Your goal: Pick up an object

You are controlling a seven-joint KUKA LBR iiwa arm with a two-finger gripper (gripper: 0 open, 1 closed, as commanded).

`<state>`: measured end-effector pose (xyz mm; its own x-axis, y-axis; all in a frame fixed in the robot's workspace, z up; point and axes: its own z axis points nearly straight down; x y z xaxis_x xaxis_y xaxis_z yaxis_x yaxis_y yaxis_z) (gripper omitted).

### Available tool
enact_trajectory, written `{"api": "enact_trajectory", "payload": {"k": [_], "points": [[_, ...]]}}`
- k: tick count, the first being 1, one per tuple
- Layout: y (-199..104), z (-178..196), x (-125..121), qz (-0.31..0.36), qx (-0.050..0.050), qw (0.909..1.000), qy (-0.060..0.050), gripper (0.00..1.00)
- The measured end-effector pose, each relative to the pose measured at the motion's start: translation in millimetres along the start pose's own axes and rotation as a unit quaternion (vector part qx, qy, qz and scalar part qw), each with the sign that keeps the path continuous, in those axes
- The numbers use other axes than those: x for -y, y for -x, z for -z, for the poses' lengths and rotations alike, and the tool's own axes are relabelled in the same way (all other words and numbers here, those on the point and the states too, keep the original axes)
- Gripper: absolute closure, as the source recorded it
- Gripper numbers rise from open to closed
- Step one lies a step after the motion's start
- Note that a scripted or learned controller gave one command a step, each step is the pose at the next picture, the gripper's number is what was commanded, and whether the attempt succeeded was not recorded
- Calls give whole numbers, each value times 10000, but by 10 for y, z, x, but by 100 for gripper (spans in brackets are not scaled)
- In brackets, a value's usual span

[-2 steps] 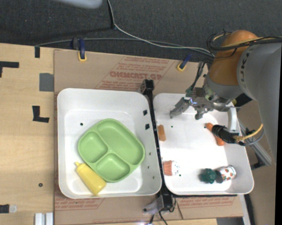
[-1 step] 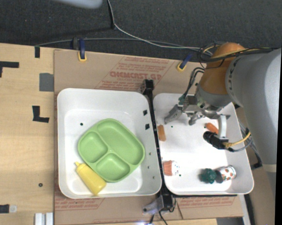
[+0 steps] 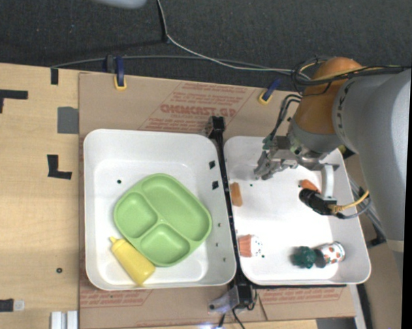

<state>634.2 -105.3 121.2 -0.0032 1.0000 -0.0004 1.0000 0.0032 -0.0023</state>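
Orange stubby cylinder (image 3: 237, 194) lies lengthwise up-down by right bin's (image 3: 283, 276) left wall.
Gripper (image 3: 266, 170) hovers just right of it, apart; finger state unclear.

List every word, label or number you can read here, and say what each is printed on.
"CHEMCAST GP": red print on the brown cardboard sheet behind the bins; only partly sharp.
Smaller red lines around it: too blurred to read.
Red print on the cardboard's front edge below the left bin: unreadable.
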Motion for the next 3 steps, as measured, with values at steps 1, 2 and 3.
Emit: {"api": "enact_trajectory", "payload": {"k": [1, 2, 3], "points": [[71, 476, -48, -10, 1, 10000, 26, 100], [91, 1104, -108, -6, 3, 10000, 42, 100], [85, 1641, -118, -5, 2, 10000, 38, 100]]}}
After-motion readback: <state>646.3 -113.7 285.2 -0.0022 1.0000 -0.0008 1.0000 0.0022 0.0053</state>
